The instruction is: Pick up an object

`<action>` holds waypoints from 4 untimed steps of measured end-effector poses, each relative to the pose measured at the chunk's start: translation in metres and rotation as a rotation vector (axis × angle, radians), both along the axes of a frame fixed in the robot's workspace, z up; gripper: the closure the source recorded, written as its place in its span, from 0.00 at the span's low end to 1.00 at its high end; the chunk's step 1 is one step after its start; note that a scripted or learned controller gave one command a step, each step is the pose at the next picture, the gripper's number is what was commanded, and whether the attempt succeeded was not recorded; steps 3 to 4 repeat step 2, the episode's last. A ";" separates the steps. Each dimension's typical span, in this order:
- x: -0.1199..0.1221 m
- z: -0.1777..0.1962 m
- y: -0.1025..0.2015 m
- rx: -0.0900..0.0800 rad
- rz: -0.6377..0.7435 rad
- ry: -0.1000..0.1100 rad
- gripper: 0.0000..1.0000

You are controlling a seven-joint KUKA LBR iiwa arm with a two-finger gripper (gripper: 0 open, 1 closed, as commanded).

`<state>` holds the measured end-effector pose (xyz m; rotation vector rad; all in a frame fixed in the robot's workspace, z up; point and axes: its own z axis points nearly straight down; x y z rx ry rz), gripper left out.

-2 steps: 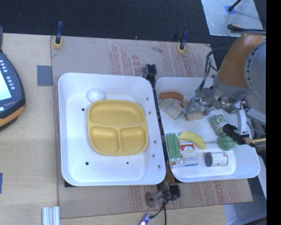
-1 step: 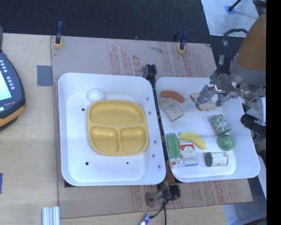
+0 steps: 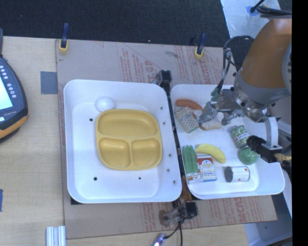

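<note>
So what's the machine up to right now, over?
Pincer low in right white bin, over a pale flat item. Nothing seen gripped. Patterned packet and reddish sausage crowd close alongside.

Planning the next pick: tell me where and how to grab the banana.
Grip the banana across its thick middle, coming straight down from above. It lies flat in the right bin, curved, long axis running left to right, so close the fingers across its narrow width. The carton sits close below it, so that finger has less room, probably.
</note>
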<state>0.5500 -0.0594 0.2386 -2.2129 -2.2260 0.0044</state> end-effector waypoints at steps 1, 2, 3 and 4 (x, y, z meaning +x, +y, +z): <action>-0.002 -0.009 0.050 -0.001 0.001 0.000 1.00; 0.004 -0.015 0.122 -0.002 0.002 -0.001 1.00; 0.004 -0.015 0.122 -0.002 0.002 -0.001 1.00; 0.004 -0.015 0.122 -0.002 0.002 -0.001 1.00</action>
